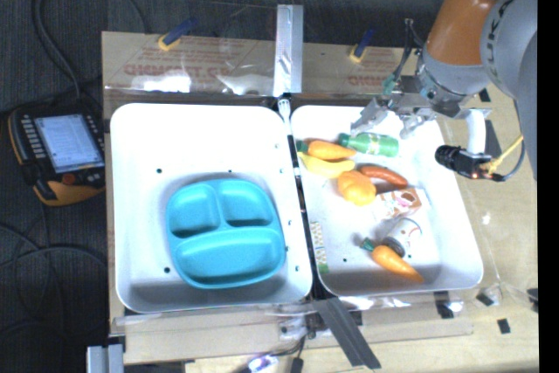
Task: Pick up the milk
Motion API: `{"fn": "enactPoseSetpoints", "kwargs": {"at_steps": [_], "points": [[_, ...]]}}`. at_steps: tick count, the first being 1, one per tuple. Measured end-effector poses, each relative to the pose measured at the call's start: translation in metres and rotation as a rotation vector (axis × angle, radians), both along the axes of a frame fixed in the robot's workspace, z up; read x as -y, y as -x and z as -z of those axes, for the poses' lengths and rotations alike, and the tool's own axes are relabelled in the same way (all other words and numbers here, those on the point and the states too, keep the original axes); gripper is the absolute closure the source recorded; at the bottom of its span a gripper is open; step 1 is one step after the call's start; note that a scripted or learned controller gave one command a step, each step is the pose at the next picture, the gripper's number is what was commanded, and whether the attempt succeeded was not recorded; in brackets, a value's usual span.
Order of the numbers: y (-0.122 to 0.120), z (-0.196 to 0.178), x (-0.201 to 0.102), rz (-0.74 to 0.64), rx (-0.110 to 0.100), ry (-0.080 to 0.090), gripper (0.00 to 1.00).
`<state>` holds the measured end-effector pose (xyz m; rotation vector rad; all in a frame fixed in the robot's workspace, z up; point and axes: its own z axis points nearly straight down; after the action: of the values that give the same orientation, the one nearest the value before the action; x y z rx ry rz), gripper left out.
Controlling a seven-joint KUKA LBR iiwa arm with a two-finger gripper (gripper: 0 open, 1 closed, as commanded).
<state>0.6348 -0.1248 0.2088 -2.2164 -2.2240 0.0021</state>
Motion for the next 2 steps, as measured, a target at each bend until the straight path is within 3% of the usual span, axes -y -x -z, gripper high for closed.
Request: {"fn": "enactPoseSetpoints", "kwargs": {"at_steps": [1,2], "points": [[0.086,0.021,0.084,0.047,-0.001,0.002,0.0],[0.073,0.085,0.09,-0.027,0.036,0.005,0.0]]}}
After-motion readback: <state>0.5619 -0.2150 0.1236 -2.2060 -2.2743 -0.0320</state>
